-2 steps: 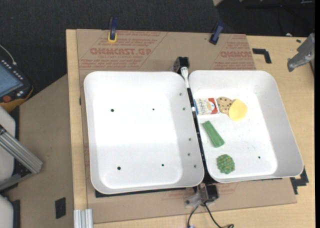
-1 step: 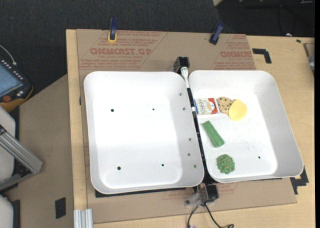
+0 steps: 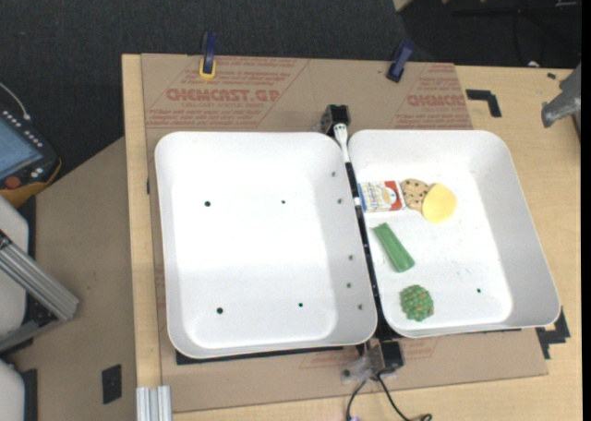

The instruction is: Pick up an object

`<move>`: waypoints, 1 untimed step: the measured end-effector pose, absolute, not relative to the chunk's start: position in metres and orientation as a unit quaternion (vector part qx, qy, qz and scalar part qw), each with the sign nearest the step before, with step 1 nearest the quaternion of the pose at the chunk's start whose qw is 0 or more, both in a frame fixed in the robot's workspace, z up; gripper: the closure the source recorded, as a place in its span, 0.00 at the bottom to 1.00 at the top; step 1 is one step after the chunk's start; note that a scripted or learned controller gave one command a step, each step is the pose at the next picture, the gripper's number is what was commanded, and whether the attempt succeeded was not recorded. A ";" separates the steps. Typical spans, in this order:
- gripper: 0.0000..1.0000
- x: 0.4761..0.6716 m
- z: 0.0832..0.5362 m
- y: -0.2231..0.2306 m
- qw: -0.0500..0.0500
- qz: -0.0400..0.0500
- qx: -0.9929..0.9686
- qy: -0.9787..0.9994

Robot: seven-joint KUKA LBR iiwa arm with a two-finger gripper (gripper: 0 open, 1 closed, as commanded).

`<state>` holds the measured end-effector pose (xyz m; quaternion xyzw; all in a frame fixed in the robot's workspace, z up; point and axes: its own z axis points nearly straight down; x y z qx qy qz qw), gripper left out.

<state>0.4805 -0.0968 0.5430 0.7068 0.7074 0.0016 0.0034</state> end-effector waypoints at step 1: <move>1.00 0.481 0.554 -0.097 0.006 0.003 0.707 0.708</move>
